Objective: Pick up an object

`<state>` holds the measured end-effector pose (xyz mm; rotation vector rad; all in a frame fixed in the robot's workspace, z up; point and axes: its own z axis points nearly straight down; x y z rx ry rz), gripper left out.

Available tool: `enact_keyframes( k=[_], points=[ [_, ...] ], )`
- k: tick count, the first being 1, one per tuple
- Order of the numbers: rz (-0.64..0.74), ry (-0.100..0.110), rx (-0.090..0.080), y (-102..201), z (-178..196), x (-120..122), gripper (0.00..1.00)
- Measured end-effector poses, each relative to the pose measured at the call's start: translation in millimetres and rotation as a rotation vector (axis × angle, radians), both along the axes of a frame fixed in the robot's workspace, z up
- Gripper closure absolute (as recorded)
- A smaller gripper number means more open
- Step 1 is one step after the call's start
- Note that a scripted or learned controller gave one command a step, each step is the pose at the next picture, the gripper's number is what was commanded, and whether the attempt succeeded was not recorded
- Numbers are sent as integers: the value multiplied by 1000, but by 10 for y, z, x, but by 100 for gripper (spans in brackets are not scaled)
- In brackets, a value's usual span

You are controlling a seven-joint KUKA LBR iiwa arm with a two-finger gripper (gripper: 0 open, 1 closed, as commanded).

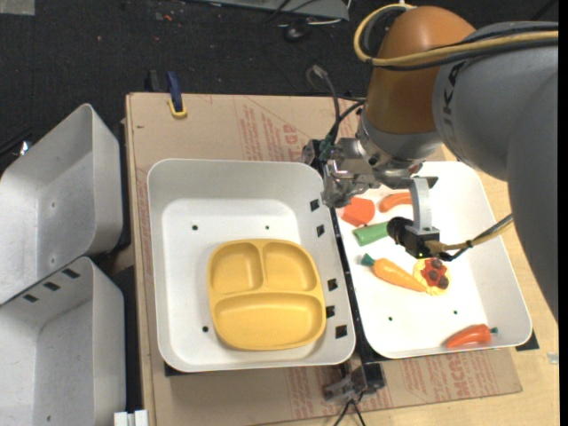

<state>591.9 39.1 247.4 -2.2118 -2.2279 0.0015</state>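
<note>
The floor behind is dark and strewn with cables, and the brown counter (222, 118) carries two white bins side by side. The orange chunk (359, 211) lies near the top left corner of the right bin (479, 238), just below my gripper (342, 183), which hangs over that corner by the wall between the bins (whether it is open or closed I cannot tell). Nothing shows in its grasp. Just below the chunk lies a green piece (371, 233), and to the chunk's right a small orange sausage shape (395, 201). Lower down, a carrot (397, 274) points toward a red and yellow toy (433, 274). A red pepper (468, 335) rests near the bin's bottom edge, well apart. The left bin (222, 193) holds a yellow divided plate (266, 293).
</note>
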Motion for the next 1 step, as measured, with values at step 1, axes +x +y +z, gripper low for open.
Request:
enact_keyframes(
  k=[1],
  points=[
    [0,-4,-1,533,-112,135,100]
  ],
)
